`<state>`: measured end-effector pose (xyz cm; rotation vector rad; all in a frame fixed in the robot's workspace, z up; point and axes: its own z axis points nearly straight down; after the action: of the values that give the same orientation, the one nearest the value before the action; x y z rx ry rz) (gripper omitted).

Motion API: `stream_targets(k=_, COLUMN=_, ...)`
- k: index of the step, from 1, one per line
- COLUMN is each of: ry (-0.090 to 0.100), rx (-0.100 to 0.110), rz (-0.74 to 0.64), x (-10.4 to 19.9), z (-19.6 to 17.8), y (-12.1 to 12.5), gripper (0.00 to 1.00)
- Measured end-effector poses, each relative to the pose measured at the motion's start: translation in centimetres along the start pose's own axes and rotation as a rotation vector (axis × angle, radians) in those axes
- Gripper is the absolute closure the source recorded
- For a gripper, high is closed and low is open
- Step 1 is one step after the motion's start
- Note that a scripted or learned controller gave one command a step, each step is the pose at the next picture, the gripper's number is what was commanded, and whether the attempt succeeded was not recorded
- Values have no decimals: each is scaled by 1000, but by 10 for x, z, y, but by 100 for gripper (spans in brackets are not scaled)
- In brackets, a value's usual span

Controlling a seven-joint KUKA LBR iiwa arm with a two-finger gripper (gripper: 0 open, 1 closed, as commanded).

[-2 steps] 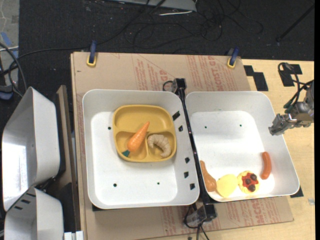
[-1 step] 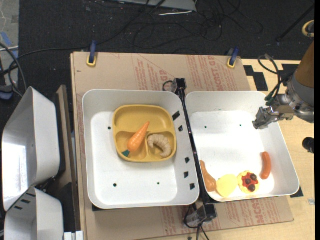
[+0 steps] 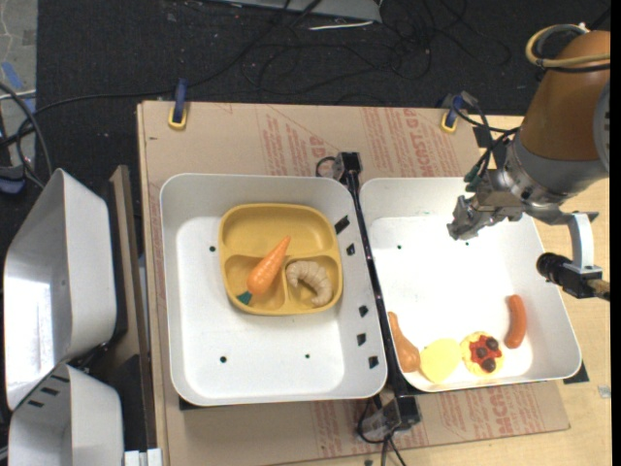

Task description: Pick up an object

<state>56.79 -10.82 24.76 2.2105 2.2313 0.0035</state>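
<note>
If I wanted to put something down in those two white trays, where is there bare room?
Right bin: bare middle, between the pincer and the food along its near edge, sausage included. Left bin: a bare strip in front of the yellow plate. Crowded: the plate's compartments.

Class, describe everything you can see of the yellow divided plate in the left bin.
The yellow plate is a rounded-square tray, plastic-looking and matte, with raised ridges splitting it into compartments. It lies flat in the upper middle of the left bin, resting on the bin's floor and away from its walls. A toy carrot lies slanted across its lower-left section, and a pale shrimp sits curled in its lower-right section.
</note>
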Motion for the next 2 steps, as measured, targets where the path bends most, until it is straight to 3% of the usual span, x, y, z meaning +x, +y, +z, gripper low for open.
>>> stream_targets(k=2, ry=0, rx=-2, rz=1, x=102, z=7, y=47, gripper=100)
